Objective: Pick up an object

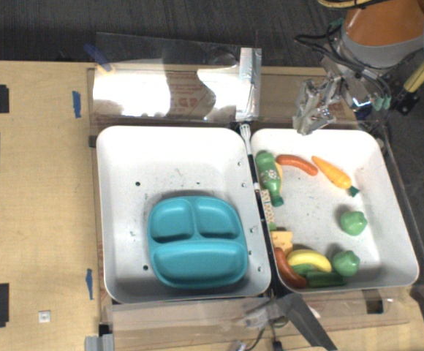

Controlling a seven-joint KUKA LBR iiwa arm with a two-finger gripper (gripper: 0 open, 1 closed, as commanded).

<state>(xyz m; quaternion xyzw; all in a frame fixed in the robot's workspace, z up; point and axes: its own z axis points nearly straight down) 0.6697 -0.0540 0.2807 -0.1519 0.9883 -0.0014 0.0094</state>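
Toy foods fill the right bin (387, 196), and most of them hug its walls. A green bottle (268, 175) lies lengthwise against the left wall, near the far end, with a red sausage (297, 164) angled just beside its top and an orange carrot (334, 172) a little further right, its green tip pointing toward the right wall. A green round fruit (353, 222) sits alone toward the right side, apart from its neighbours, with bare white floor on its left and behind it. Along the near edge a cluster crowds together: a yellow banana (308, 259) lies over a dark green piece, a red piece is wedged into the near left corner, a small yellow block (281, 237) rests just behind them against the left wall, and a second green fruit (346, 262) touches the banana's right end. The middle of this bin's floor is open. The gripper (313, 115) hangs over the bin's far rim, above the far edge and clear of every toy; its fingers point down, but whether they are spread or pressed together cannot be told, and nothing shows between them. The left bin (124, 167) holds a teal divided tray (196, 241) set toward its near edge, leaving the far half of that floor bare.
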